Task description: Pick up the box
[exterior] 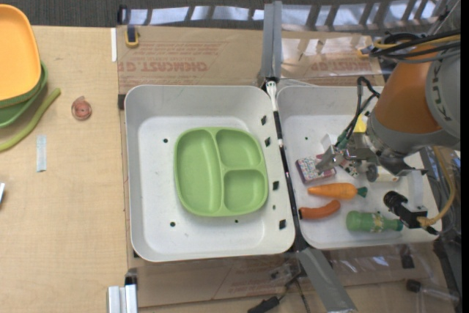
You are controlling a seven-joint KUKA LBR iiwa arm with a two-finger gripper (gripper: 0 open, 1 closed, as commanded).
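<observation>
The box (314, 169) is small, pink and purple with a printed face, and lies flat at the left side of the right bin (322, 108). My gripper (337, 157) is low in that bin, just right of the box and at its upper right corner. The arm's grey wrist and orange band reach in from the right and hide the bin floor behind the gripper. The box rests on the bin floor.
An orange carrot (335, 191), a red-orange sausage (320, 211) and a green bottle (373, 221) lie in front of the box in the right bin. The left bin (146, 157) holds a green divided plate (220, 171). Orange and green plates (16, 70) sit at the far left.
</observation>
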